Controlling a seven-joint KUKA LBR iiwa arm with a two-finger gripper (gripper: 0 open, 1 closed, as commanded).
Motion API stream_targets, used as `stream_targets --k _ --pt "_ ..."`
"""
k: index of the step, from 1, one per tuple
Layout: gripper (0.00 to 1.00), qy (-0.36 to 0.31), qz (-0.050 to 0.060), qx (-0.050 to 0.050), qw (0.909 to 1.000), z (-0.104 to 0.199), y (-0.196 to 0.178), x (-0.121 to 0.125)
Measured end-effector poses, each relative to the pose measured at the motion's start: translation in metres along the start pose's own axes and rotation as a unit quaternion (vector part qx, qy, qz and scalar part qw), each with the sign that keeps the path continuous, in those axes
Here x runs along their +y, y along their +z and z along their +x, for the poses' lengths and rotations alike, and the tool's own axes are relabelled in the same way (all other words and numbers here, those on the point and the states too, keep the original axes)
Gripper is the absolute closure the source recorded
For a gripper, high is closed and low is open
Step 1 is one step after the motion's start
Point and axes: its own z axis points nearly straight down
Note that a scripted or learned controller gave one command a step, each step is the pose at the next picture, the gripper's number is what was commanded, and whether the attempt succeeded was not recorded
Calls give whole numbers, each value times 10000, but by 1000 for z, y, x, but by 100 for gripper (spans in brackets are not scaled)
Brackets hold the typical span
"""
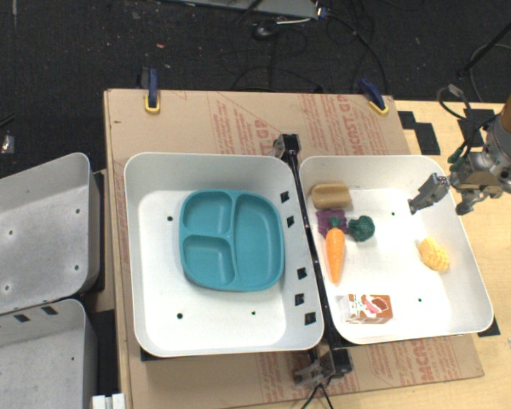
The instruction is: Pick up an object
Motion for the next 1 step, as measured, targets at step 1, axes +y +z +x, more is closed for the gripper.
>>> stream_targets --k 1 --pt "0 -13 -54 -12 10000 0 -6 2"
